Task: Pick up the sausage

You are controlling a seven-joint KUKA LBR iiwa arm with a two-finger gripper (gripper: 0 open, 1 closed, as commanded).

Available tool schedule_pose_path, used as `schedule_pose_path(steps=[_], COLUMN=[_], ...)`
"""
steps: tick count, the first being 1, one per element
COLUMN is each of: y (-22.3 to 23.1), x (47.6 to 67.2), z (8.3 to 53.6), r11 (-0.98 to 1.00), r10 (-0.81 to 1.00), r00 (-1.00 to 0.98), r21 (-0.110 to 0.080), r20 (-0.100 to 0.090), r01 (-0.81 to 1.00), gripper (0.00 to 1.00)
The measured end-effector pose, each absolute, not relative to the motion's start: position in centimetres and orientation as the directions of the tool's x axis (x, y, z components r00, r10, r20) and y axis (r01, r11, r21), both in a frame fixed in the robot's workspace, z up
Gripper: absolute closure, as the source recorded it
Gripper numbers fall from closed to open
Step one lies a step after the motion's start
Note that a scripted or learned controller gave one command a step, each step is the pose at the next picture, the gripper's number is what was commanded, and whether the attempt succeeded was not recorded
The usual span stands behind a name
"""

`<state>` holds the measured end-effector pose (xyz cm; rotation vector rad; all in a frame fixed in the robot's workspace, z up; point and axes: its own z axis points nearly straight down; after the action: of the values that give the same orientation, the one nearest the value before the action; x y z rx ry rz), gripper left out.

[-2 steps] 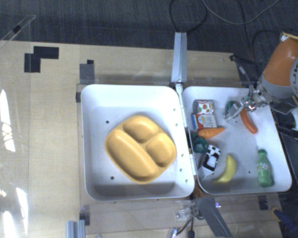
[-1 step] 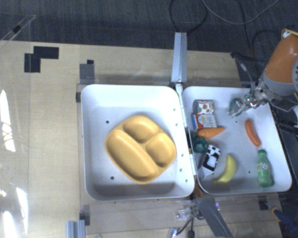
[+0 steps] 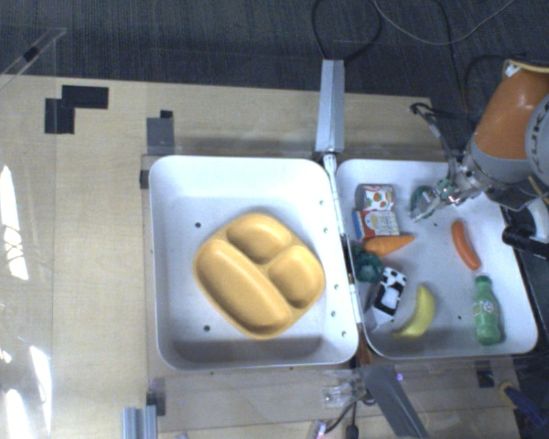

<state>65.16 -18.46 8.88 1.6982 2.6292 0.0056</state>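
Sausage (image 3: 466, 245) lies in right bin (image 3: 522, 341) beside carrot (image 3: 389, 242), banana (image 3: 419, 312), bottle (image 3: 486, 311)

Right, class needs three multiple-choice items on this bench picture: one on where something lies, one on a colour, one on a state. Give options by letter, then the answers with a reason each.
1. Where does the sausage lie?
A. In the left bin
B. In the right bin
C. On the bare bench

2. What colour is the bottle?
A. Green
B. Blue
C. Black

3. What state is the sausage in?
A. Lifted clear of the bin
B. Gripped between the fingers of the pincer
C. Lying on the bin floor, apart from the pincer

Answers:
1. B, since it rests in the right bin, right of the carrot.
2. A, as it is green all over, lying beside the banana.
3. C, because the pincer sits up and left of it, near the carton, with white floor between them.
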Motion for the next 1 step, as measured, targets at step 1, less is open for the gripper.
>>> schedule_pose_path(steps=[1], y=[-18.41], x=[65.01], z=[8.6], r11=[0.411], r10=[0.912], r00=[-0.411], r21=[0.006], r20=[-0.004], r01=[0.912], gripper=[0.0])
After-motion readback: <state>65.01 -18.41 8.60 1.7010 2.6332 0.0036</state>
